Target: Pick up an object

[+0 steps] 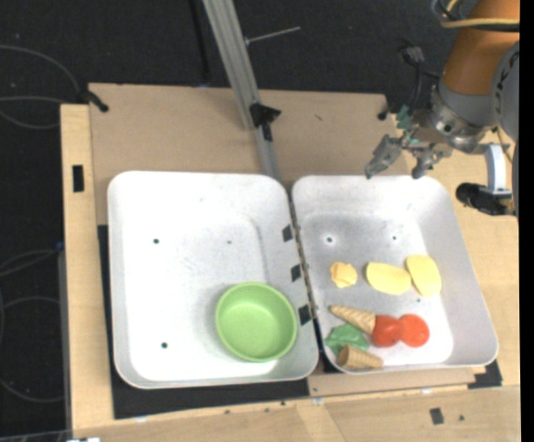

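While the arm [477, 53] reaches in from the right, the jaws [399, 162] hang spread above the far edge of the right bin [451, 215], with nothing between them. The candidate objects lie well apart from the jaws, clustered in the near half of that bin: a small yellow piece [343, 273], a larger yellow piece [388, 278] just to its right, and a yellow oval [423, 274] next along, near the right wall. Nearer still sit a tan cone [354, 318], a red tomato-like pair [401, 331], a green leaf-like piece [346, 335], and a second cone [359, 358] against the near wall. The cone, leaf and red pair appear to touch one another. The left bin [170, 233] holds a green bowl [256, 321], upright, in its near right part. A slanted metal post [235, 63] rises from the surface [175, 127] at the far end of the seam between the bins.
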`<state>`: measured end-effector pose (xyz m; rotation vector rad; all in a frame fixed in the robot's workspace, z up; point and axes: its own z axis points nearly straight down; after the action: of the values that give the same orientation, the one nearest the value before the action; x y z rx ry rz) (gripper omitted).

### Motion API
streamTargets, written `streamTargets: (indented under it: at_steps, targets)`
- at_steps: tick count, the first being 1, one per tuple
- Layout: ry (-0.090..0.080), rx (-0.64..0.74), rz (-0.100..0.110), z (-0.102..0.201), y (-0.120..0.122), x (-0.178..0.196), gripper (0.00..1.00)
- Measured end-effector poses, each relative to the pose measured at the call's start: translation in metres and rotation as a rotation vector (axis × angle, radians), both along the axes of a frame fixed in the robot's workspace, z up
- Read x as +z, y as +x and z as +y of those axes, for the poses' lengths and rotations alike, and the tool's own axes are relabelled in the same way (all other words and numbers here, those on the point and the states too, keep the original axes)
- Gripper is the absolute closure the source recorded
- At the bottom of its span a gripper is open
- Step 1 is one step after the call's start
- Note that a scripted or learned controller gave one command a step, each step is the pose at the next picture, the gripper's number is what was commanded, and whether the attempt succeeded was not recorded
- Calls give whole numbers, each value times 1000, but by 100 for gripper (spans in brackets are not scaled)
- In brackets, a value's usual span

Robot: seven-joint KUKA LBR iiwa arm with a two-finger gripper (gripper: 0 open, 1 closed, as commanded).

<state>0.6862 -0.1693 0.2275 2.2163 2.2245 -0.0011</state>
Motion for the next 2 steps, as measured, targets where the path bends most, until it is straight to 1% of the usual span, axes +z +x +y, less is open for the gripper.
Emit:
streamTargets:
  at_steps: [1, 2]
  targets:
    - [-3, 0, 1, -1, 0, 0, 0]
    - [-2, -4, 4, -8, -1, -43, 0]
